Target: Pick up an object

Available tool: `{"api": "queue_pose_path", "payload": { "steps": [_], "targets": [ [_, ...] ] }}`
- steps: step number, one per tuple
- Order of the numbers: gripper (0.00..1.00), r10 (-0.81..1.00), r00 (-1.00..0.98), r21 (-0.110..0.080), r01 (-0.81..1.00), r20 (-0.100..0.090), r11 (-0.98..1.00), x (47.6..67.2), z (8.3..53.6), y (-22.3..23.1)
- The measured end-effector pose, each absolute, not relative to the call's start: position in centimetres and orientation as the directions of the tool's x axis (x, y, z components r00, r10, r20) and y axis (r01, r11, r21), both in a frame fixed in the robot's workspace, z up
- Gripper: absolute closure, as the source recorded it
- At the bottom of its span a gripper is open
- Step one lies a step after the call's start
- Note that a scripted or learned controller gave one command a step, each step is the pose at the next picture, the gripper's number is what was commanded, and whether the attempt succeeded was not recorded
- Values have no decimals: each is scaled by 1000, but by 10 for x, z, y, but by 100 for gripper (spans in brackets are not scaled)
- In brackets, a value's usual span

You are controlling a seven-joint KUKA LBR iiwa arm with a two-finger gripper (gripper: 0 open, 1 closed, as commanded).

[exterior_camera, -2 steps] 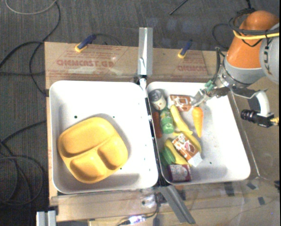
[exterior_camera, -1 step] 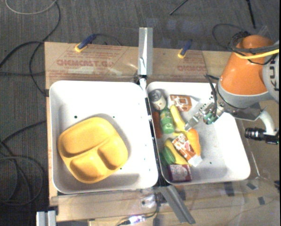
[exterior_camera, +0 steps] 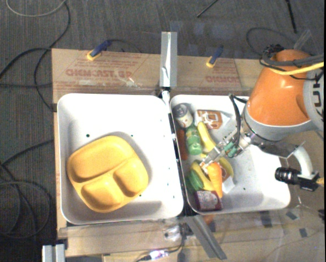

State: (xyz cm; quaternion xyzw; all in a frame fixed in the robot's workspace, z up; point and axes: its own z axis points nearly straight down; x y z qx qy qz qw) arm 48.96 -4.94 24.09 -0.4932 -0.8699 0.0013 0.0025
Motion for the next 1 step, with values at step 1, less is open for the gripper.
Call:
{"api": "queue_pose_path", "payload": {
  "steps": [1],
  "targets": [
    [100, 808, -589, -5, 808, 4, 589, 489, 187, -60]
  ]
}}
